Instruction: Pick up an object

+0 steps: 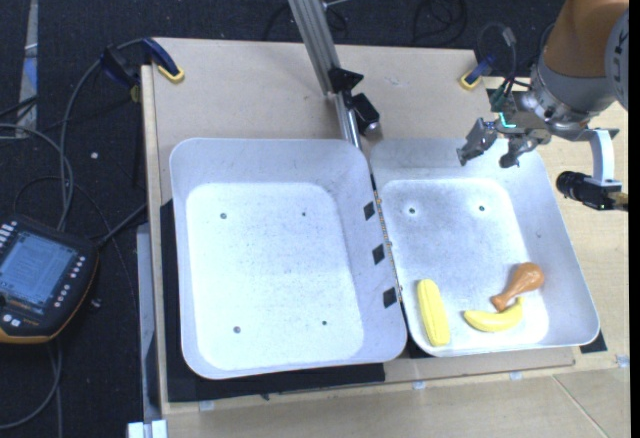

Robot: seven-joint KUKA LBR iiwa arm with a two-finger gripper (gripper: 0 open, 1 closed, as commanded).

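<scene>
Pincer: the gripper (493,152) hangs over the far edge of the right bin (560,226); its two fingers stand apart and nothing is between them.
Arm: grey with an orange band (585,26), it comes in from the right.
Objects: a yellow corn cob (433,312), a banana (493,321) and an orange-brown drumstick (517,285) lie close together in the near part of the right bin, well apart from the gripper.
Left bin (270,256): beside the right bin, touching it.

The arm (585,36) reaches in from the right, fingers (478,148) spread.
</scene>
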